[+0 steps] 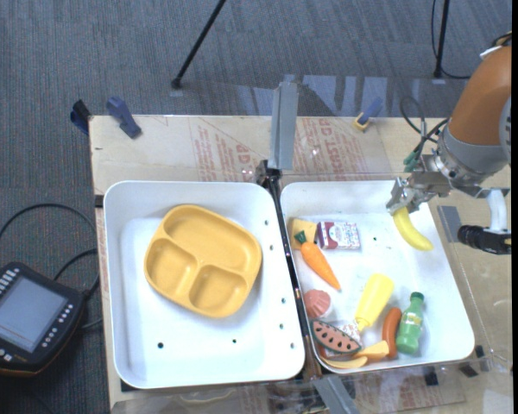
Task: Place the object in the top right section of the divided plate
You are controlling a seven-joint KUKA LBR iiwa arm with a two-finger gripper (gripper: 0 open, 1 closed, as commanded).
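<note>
Above banana (413, 229), gripper (407, 195), perhaps touching.

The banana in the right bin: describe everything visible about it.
The banana is a small yellow toy, plastic-looking, smooth and curved. It lies slantwise near the upper right corner of the right bin, upper end toward the pincer, lower end pointing down-right. Its upper tip sits right at the pincer; whether it is gripped cannot be told. No other toy touches it.

Bench (198, 145) carrying two bins
Left bin (129, 317) and right bin (440, 309) are lying side by side across the frame's lower half.
</note>
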